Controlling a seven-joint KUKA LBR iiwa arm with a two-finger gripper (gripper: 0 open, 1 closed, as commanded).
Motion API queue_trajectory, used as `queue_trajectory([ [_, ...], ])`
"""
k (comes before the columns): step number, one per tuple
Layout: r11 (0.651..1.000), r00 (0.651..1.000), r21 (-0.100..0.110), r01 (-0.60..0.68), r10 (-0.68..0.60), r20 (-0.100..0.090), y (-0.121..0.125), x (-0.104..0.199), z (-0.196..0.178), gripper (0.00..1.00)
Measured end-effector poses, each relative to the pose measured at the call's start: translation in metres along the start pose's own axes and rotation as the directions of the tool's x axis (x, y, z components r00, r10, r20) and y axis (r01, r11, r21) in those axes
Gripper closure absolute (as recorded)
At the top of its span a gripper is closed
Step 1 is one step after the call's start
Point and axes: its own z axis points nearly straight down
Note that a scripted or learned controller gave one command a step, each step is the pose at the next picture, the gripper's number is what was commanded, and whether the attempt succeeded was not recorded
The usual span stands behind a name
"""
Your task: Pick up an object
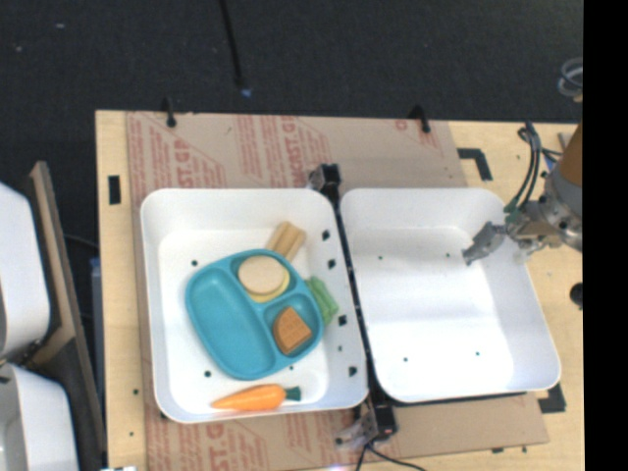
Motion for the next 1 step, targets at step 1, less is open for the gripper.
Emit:
queue_trajectory([
  [1, 1.0, 1.0, 0.001, 0.0, 0.0, 0.0, 0.0038, -0.0076, 0.0143, 0.0],
])
